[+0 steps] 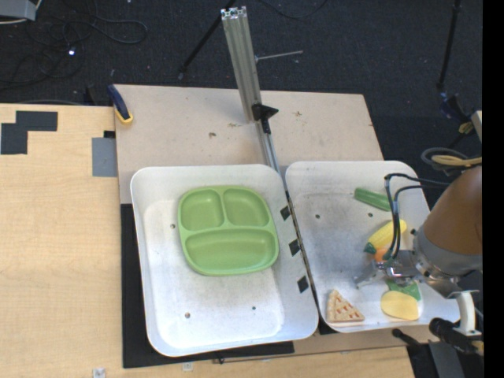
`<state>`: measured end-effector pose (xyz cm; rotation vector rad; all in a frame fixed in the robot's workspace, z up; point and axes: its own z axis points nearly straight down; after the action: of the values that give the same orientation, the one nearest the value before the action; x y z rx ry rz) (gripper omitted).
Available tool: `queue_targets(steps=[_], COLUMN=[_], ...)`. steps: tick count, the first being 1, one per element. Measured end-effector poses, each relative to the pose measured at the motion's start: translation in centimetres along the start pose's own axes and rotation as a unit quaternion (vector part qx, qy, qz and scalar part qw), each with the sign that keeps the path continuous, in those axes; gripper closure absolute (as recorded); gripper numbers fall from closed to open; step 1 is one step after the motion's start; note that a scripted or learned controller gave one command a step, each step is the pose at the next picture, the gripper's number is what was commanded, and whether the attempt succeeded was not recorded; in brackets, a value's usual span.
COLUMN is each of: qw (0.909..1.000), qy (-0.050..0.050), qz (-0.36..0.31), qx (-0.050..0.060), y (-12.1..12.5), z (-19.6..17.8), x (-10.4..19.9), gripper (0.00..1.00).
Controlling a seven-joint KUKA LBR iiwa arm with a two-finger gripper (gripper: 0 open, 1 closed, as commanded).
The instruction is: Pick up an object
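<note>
Dark floor strewn with cables surrounded a pale wooden bench (55, 235) that bore two shallow white bins side by side. A slim aluminium post (242, 61) rose at a slant behind them.

Left bin (157, 305): it held a single green divided tray (228, 231), lying flat with three compartments, two small above one long, all bare.

Right bin (331, 211): it held the loose pieces. A green stick-shaped item (370, 198) lay toward the back. A yellow, banana-like piece (391, 232) sat at the right side. A waffle-patterned triangular wedge (343, 307) rested near the front edge, and just beside it lay a yellow-and-green rounded piece (402, 302).

From the right, the grey arm with its orange band (465, 215) reached low into the right bin. Its gripper (383, 270) sat between the banana-like piece and the rounded piece. Whether its hand was released or clenched could not be made out, and nothing could be seen grasped in it.
</note>
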<state>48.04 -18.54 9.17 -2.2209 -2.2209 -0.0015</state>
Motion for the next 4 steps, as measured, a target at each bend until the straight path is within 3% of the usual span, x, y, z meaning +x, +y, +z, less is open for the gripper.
queue_targets(steps=[1,4], qw=[1.0,1.0], qy=[-0.002,-0.001], qz=[0.003,-0.001], qx=[-0.005,-0.002], y=[0.3,-0.2], z=[-1.3,-17.0], x=[-0.2,0.7], gripper=[1.0,1.0])
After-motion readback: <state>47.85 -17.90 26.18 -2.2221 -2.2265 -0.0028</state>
